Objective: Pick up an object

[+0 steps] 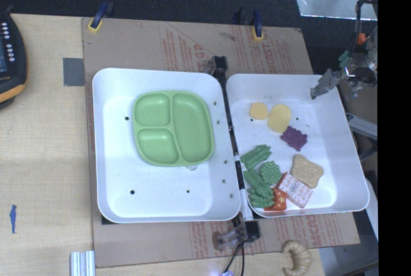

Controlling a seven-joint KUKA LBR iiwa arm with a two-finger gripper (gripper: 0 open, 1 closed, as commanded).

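1. I am seeing the gripper (319, 90) hanging over the right bin's (334, 140) upper right rim; I cannot tell its state.
2. The yellow pieces (272, 115) and purple piece (294, 137) are lying mid-bin, apart from the walls.
3. The green beans (255, 155), long axis slanting up-right, are crowding the left wall with the toast (306, 170) and packet (293, 191) nearby.
4. The green divided plate (173, 128) is sitting in the left bin (115, 191).
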